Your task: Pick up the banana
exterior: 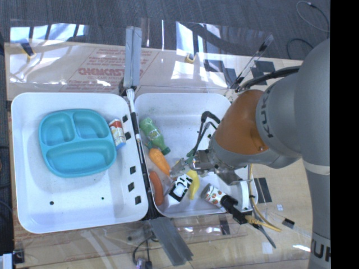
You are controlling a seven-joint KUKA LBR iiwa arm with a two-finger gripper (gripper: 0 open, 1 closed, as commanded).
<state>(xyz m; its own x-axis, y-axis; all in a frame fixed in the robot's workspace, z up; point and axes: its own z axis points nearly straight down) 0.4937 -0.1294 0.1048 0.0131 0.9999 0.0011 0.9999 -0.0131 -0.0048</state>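
The banana (193, 184) lies in the right bin (185, 102), wedged between a black-and-white toy (180, 188) and a small can (212, 195). The jaws' state cannot be told. Neighbours so tight could foul the grasp.

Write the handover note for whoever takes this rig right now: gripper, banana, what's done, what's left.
Gripper: low in the right bin, just left of the banana; finger state unclear.
Banana: lying near the bin's front wall, beside a black-and-white toy, not lifted.
Nearby: carrot, green bottle, small can.
Left bin: blue divided plate.
Done: arm is down by the target.
Left: grasp the banana and lift it.
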